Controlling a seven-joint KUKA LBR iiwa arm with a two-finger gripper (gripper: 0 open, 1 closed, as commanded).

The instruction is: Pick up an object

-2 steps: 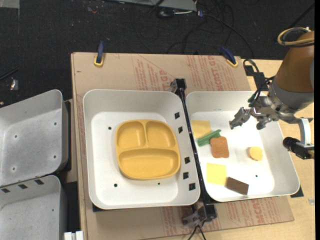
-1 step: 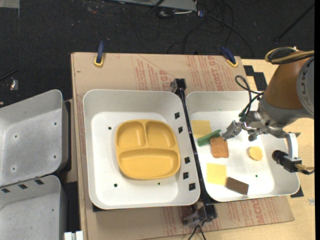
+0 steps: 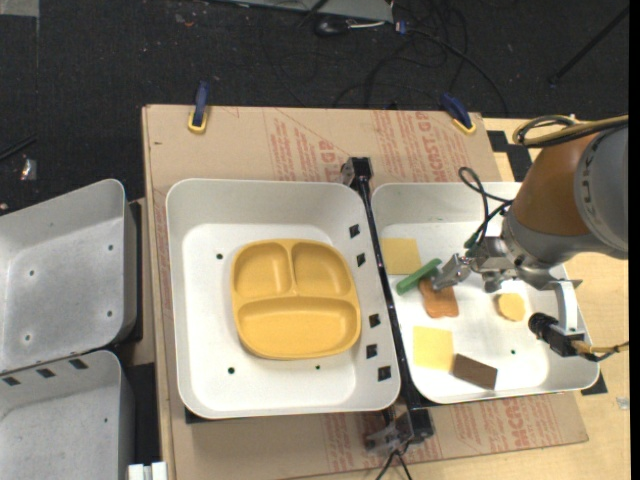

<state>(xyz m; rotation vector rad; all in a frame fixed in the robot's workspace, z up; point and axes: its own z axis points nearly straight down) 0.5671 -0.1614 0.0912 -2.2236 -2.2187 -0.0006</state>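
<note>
Bench holds two bins; divided yellow tray in left. Gripper low in right bin, over brown piece beside green stick. Grip state unclear, maybe touching. Crowding risks nudging stick, missing pick.

A yellow tray sits in a white bin; nearby, a green stick.

Right bin items: green stick tilted, touching orange-brown piece; pale yellow square up-left; yellow square beside brown block; small orange round apart.
</note>
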